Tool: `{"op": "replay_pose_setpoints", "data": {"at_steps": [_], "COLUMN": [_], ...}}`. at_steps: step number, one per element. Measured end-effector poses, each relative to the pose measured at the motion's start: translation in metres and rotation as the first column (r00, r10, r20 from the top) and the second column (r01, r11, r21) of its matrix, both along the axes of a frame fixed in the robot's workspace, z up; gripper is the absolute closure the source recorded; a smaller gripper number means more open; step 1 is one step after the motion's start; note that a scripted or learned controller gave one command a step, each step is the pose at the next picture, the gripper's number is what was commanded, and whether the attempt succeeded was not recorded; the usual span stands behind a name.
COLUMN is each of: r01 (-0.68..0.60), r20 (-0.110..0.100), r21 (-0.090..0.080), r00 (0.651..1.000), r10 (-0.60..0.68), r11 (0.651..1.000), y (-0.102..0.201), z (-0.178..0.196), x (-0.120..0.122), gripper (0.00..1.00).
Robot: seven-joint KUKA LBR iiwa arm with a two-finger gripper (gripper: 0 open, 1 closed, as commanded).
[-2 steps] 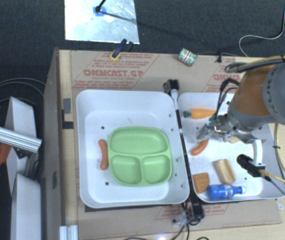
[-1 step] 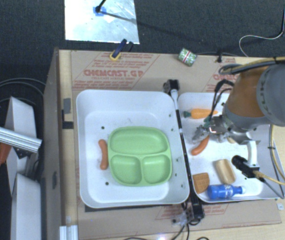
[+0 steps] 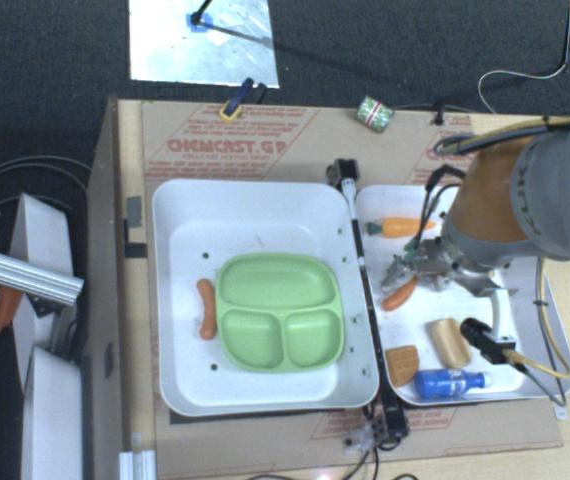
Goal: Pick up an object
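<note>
We look down on a bench (image 3: 565, 298) covered by a brown cardboard sheet (image 3: 265, 133) printed in red; the large word reads roughly "CHEMCAST GP", with smaller lines around it too faint for us to read.

Two shallow white bins sit side by side on it. The left bin (image 3: 180, 228) holds a green divided plate (image 3: 280, 308) with three compartments, and just beside the plate's left edge lies a small sausage-shaped toy (image 3: 205, 308), reddish orange, lying lengthwise.

The right bin (image 3: 385, 203) holds the rest of the objects. A carrot (image 3: 400, 227) lies near its upper left. A second orange piece (image 3: 398, 296) — carrot-like — lies at a slant just below the gripper. Toward the bin's near edge we see a tan bread-like block (image 3: 451, 342), a small brown square like a cracker (image 3: 401, 361), and a blue bottle (image 3: 448, 382) on its side with its cap pointing right; any label on it is unreadable.

The grey arm with its orange band reaches in from the right, and the gripper (image 3: 412, 266) sits low over the right bin's left half, directly above the slanted orange piece. We cannot tell how the gripper is set, nor whether it touches that piece.

Beyond the bins a small green can (image 3: 374, 113) and a blue-and-yellow clip (image 3: 237, 101) rest at the cardboard's far edge
</note>
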State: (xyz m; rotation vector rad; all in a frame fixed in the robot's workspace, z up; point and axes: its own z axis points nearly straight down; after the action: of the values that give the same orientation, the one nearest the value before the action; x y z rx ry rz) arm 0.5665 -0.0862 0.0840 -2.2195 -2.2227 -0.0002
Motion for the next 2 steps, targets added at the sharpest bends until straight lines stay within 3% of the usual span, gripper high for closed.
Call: {"op": "replay_pose_setpoints", "data": {"at_steps": [1, 2], "r01": [0.0, -0.001], "r20": [0.002, 0.0], "r21": [-0.001, 0.0], "r00": [1.0, 1.0], "r10": [0.0, 0.001], "r11": [1.0, 1.0], "y": [-0.009, 0.002], "z": [0.001, 0.0], "x": [0.005, 0.001], "gripper": [0.0, 0.0]}}
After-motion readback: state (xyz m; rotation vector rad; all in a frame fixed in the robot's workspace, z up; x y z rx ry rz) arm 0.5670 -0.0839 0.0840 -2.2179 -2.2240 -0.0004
